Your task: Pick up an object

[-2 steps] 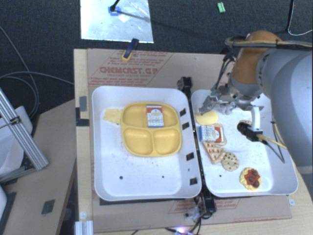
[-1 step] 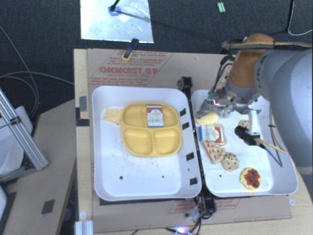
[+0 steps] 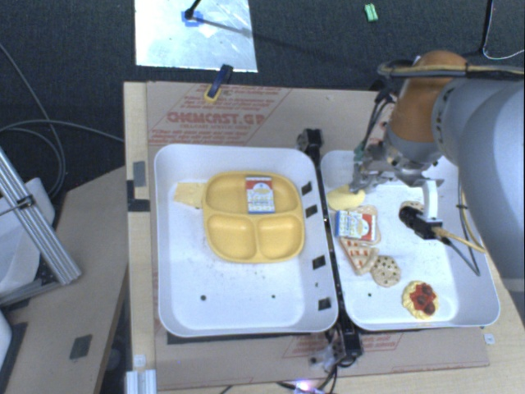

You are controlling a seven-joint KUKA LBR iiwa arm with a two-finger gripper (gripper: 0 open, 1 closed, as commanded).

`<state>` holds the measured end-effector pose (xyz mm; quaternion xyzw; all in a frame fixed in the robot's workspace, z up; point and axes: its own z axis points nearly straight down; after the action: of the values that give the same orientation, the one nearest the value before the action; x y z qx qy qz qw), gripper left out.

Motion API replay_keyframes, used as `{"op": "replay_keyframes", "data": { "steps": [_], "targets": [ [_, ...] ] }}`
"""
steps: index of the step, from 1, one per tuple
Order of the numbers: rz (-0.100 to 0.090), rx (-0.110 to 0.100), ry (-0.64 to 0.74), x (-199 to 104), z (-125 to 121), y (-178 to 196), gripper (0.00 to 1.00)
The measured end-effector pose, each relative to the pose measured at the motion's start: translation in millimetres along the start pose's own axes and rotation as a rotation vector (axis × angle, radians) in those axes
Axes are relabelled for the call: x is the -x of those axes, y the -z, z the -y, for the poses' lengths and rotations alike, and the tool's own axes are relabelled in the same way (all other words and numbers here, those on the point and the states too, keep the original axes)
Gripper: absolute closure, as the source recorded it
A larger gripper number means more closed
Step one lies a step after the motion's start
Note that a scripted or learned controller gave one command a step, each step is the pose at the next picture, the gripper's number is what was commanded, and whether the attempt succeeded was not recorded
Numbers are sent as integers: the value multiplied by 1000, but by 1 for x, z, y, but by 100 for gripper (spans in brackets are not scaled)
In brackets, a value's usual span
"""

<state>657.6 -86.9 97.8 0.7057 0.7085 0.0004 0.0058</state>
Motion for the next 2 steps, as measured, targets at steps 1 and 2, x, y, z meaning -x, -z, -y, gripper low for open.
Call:
{"op": "replay_keyframes", "data": {
  "steps": [1, 2],
  "targets": [
    [-6, -5, 2, -4, 1, -2, 0],
    [-7, -8, -2, -2, 8, -13, 0]
  ]
}}
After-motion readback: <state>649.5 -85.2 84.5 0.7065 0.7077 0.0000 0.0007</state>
